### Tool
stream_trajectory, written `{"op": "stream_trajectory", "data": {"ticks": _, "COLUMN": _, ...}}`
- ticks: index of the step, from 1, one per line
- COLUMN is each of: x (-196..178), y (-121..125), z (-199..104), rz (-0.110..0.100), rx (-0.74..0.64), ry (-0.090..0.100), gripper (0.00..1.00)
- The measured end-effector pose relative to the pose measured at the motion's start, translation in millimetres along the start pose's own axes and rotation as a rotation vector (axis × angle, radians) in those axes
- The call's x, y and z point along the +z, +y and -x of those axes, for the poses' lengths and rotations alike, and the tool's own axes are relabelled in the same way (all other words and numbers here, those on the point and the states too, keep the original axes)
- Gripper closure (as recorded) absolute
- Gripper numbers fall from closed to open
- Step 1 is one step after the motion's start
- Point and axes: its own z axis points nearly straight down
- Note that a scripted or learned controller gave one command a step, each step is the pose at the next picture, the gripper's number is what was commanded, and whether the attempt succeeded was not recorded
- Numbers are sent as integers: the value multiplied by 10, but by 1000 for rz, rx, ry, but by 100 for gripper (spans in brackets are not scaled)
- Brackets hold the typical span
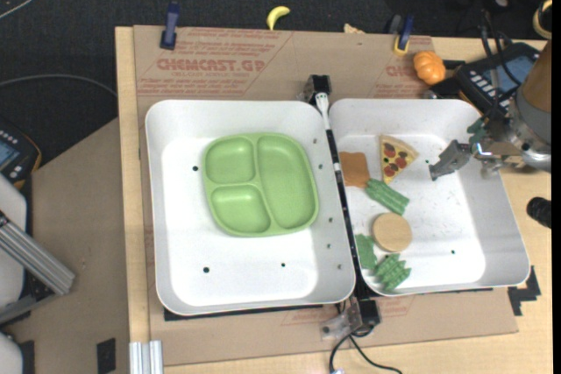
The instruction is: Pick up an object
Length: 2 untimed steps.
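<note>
A triangular toy pizza slice (396, 158) lies in the right white bin (500, 223), near a round tan cookie (391, 233). The grey two-finger gripper (458, 158) hovers just right of it, fingers spread, holding nothing. The arm's upper part is cut off at the frame edge.

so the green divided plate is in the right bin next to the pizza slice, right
Not quite. The camera view shows the green divided plate in the left bin; the pizza slice lies in the right bin, across the divide.
</note>
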Motion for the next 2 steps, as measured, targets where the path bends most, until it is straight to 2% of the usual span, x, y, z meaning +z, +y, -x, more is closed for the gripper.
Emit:
{"op": "stream_trajectory", "data": {"ticks": 1, "x": 1336, "y": -535, "z": -512, "rz": -13, "rx": -1, "ry": 8, "gripper": 0}}
{"op": "stream_trajectory", "data": {"ticks": 2, "x": 1167, "y": -492, "z": -472, "rz": 3, "rx": 2, "ry": -1, "gripper": 100}}
